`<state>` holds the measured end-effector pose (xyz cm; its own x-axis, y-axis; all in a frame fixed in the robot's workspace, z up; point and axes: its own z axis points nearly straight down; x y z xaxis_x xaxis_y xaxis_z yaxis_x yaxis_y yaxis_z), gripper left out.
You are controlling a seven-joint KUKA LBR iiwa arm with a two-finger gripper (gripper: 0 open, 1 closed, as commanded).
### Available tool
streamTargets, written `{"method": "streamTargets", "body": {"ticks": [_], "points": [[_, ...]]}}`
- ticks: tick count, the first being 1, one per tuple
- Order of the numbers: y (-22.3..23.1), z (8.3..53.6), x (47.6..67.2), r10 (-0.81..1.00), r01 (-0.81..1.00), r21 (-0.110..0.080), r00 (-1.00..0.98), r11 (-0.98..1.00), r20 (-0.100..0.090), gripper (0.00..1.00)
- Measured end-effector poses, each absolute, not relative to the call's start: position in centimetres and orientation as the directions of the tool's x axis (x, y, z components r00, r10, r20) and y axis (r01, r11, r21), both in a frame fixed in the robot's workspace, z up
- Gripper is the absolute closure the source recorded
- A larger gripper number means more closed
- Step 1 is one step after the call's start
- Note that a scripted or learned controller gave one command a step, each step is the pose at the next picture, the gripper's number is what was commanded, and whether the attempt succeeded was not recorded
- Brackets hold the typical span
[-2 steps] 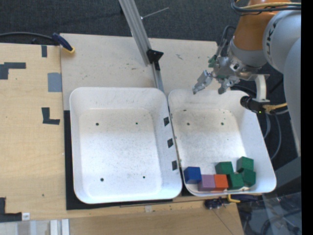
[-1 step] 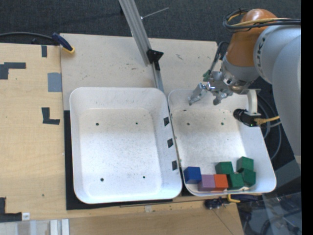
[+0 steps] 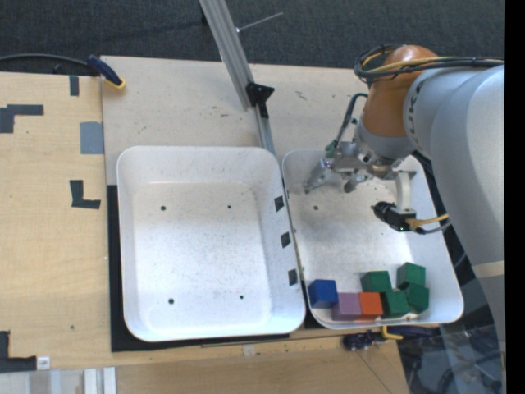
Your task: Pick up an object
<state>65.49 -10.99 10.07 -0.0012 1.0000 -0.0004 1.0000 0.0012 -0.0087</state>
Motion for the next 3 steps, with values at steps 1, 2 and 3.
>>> {"method": "streamTargets", "body": {"ticks": [1,2,3], "points": [[-10.9,11.5,65.7,1.0,1.0,-0.002,-0.003,0.003,0.0,1.0],[-11.3,16.5,64.9,1.0,1.0,0.003,-0.001,0.001,0.0,1.0],[-10.6,22.4,65.8,1.0,1.0,0.006,-0.003,0.003,0.0,1.0]]}}
